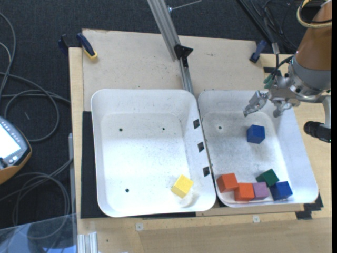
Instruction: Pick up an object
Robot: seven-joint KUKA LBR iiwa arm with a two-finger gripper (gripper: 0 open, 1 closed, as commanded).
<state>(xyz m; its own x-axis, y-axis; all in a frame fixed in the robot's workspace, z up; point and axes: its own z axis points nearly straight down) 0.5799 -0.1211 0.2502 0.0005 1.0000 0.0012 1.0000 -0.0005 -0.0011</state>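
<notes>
My gripper [265, 108] hangs over the far part of the right bin [295, 141], its two fingers spread apart and open with nothing between them. A blue cube [256, 134] lies on the bin floor just below and slightly left of the fingertips, apart from them. Along the near edge of the right bin sit two orange blocks [227, 182] [244, 192], a purple block [261, 190], a green block [269, 176] and another blue block [281, 190]. A yellow block [182, 185] rests in the near right corner of the left bin [105, 141].
A slanted metal pole [167, 22] rises behind the bins, ending at a black clamp between them. Blue clamps [87, 45] [258, 51] grip the far corners of the wooden board. Cables lie on the dark floor to the left.
</notes>
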